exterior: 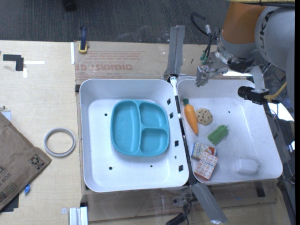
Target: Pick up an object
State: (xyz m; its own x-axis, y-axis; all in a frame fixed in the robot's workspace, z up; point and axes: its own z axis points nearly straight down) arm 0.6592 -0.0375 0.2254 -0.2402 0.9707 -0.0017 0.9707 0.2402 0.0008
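Orange carrot (191, 118) lies untouched in the right bin (262, 139), my jaws (202, 76) hang above its far rim, their spread untellable; nothing's picked yet.

A robotics laboratory or test bench is shown. A pale wooden bench (37, 107) is seen from above, with two shallow white bins (89, 139) mounted side by side on it and a sheet of printed cardboard (122, 62) laid beneath them. An industrial grey arm with an orange band (246, 8) and loose cabling is seen at the right. Toy food (190, 118) is placed in one bin, and a tape roll (59, 141) lies on the bench. Dark carpet (117, 8) is visible beyond.
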